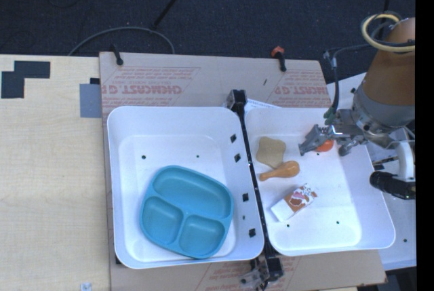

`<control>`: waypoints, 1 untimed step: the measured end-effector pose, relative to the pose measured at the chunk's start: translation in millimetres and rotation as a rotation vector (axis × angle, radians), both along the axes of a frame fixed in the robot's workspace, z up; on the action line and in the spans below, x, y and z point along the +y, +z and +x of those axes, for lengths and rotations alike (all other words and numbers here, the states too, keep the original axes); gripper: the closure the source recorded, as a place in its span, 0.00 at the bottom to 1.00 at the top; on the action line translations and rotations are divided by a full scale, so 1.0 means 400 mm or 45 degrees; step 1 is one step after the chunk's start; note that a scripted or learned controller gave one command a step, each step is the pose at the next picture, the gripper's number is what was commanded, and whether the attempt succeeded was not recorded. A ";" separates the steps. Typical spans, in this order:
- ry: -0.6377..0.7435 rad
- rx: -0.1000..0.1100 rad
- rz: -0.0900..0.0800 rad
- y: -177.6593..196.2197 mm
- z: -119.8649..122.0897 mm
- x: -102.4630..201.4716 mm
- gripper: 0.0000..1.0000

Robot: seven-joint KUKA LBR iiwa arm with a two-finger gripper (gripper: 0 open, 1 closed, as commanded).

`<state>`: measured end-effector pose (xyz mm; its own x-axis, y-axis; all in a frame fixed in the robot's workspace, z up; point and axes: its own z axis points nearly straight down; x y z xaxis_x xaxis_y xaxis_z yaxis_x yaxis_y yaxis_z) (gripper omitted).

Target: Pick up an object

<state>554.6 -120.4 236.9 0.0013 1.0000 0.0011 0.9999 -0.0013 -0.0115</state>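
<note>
My gripper [316, 141] hangs over the upper right part of the right bin [380, 228], reaching in from the right. A small orange thing [327, 145] shows right against its tip, partly hidden by it; whether it is held is unclear. To the left of the gripper lies a flat tan piece [270, 150]. Just below that is a light brown drumstick-shaped toy [281, 171]. A white packet with red and brown print [294, 201] lies nearer the bin's middle.
The left bin [125, 147] holds a blue divided plate [186, 211]. A black divider [245, 174] runs between the two bins. Cardboard lies under both bins, with a wooden bench top to the left.
</note>
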 end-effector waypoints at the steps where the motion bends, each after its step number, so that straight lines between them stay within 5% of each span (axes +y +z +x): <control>1: 0.002 -0.013 -0.002 0.012 0.005 0.000 0.00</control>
<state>556.7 -120.6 241.8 0.0000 1.0000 -0.0002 1.0000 0.0000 -0.0014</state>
